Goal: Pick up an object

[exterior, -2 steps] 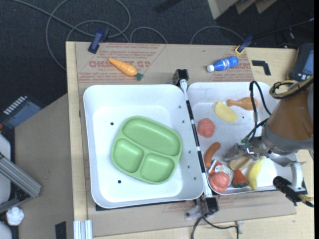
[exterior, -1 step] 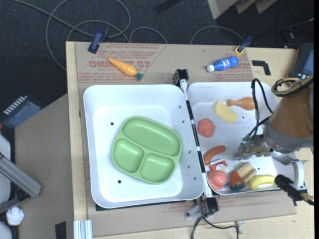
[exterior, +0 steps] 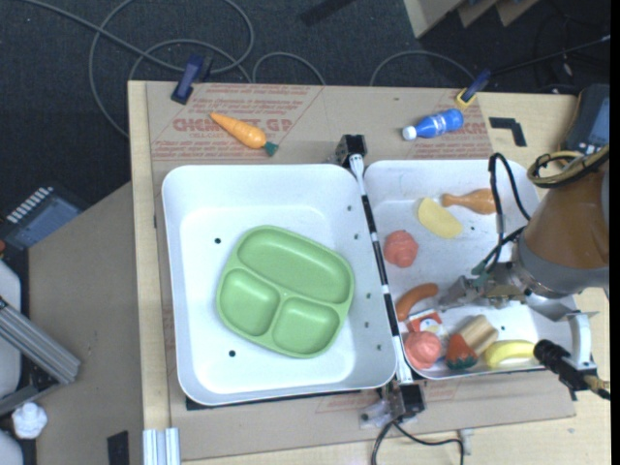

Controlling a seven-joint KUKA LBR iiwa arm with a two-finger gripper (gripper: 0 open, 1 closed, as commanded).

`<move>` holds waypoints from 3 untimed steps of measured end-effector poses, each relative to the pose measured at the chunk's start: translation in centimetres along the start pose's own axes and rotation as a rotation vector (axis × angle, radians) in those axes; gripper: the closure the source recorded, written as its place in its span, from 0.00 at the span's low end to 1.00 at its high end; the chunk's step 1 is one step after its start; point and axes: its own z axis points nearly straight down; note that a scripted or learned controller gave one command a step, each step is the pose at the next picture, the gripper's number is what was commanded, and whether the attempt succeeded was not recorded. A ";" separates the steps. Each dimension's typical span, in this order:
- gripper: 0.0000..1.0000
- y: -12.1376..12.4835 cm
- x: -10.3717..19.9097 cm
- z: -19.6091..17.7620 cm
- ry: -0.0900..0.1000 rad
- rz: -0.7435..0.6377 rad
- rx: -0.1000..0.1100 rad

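A green divided plate [exterior: 284, 291] is lying in the left bin [exterior: 184, 211]. An orange carrot [exterior: 239, 130] is resting on the counter [exterior: 300, 114] at twelve o'clock from it. In the right bin [exterior: 387, 182], toy foods are clustering toward six o'clock: a pink ball [exterior: 401, 249], a sausage [exterior: 417, 298], a banana [exterior: 511, 354]. The pincer [exterior: 475, 292] is hovering over them; whether it is spread, I cannot tell.
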 end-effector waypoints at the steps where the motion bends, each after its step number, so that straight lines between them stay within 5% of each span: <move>1: 0.00 10.3 -3.6 0.9 -0.001 -0.002 -0.001; 2: 0.00 2.4 -3.9 -0.7 0.000 0.000 0.001; 3: 0.00 11.0 -1.9 0.9 0.000 -0.003 -0.002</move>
